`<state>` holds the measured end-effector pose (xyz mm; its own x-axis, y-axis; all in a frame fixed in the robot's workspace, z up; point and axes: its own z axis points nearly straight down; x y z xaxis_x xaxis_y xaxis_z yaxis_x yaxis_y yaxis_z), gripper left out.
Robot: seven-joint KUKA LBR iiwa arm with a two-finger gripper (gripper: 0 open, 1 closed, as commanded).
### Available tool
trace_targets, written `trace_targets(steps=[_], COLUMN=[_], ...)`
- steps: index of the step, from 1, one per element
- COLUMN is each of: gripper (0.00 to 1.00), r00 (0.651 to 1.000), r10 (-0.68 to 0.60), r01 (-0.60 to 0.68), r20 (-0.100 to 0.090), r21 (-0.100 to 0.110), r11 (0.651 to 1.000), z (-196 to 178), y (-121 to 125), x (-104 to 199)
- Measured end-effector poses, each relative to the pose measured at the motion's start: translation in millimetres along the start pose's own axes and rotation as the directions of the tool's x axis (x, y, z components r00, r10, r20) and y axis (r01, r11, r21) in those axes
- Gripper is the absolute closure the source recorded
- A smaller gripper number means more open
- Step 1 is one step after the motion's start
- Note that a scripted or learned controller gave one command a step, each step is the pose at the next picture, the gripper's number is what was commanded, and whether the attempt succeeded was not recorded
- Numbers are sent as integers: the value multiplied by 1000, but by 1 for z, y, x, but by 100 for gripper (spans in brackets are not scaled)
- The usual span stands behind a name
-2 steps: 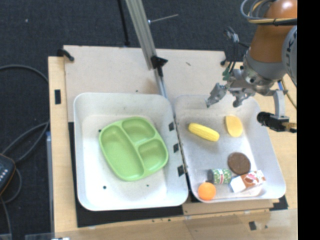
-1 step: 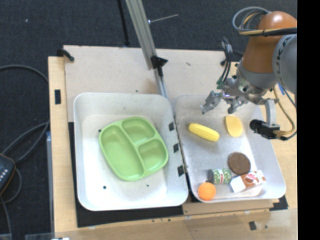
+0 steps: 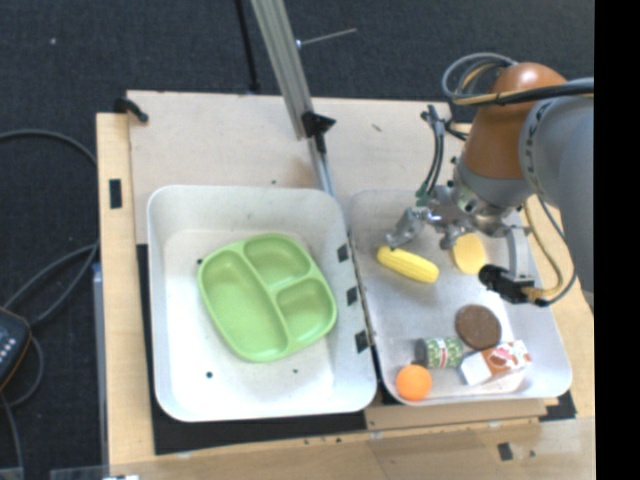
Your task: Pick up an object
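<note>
Lying in the left bin (image 3: pixel 175 218), a green divided plate (image 3: pixel 266 295) is being left untouched. In the right bin (image 3: pixel 548 343), a yellow corn cob (image 3: pixel 407 264) is being hovered over at 1 o'clock by the gripper (image 3: pixel 432 223), fingers spread, nothing pinched.

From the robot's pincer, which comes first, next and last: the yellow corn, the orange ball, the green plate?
Measured from the pincer in the camera view:
1. Yellow corn, just below it in the right bin.
2. Orange ball, at that bin's near edge.
3. Green plate, in the left bin.
</note>
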<state>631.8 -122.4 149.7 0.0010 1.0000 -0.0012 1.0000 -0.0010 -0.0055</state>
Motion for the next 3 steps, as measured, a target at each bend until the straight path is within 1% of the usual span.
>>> trace_targets(steps=[1, 2, 3], gripper=[100, 100, 100], r00=[1000, 1000, 1000], r10=[4, 3, -1], r01=[-4, -3, 1], r20=[0, 1, 0], r21=[-9, -13, -10], r11=[1000, 1000, 1000], z=[-16, -71, -96], y=[2, 10, 11], x=[-2, -11, -12])
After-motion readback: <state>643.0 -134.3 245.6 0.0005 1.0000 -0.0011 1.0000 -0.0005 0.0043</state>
